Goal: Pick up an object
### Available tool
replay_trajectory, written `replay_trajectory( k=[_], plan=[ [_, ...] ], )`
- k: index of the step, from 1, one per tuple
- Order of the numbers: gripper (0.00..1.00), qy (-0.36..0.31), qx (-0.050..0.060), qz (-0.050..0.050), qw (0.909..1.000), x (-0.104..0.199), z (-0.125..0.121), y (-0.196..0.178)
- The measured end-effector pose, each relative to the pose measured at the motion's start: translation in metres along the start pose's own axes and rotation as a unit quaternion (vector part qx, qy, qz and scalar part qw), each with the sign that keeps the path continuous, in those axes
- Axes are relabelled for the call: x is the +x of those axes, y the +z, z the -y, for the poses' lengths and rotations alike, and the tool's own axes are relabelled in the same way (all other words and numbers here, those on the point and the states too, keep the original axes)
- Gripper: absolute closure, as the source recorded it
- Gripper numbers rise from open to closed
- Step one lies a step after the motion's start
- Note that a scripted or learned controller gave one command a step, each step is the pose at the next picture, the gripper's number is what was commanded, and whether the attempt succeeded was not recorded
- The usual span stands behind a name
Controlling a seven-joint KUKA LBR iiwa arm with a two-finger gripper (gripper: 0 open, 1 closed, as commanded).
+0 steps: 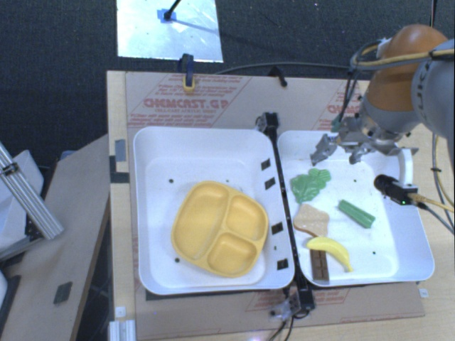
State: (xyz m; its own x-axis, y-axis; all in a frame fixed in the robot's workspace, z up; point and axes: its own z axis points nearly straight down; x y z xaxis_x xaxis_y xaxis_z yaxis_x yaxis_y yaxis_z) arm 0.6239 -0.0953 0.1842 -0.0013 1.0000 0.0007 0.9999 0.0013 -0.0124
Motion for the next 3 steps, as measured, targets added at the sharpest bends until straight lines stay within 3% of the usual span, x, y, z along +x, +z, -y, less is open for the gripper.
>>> replay_trajectory(
  k=[1,3],
  plan=[
    [0.0,-0.001,-0.007,0.0,1.0,0.0,-0.003,-0.009],
    [0.0,-0.001,-0.007,0.001,1.0,0.008,-0.007,0.1]
  ],
)
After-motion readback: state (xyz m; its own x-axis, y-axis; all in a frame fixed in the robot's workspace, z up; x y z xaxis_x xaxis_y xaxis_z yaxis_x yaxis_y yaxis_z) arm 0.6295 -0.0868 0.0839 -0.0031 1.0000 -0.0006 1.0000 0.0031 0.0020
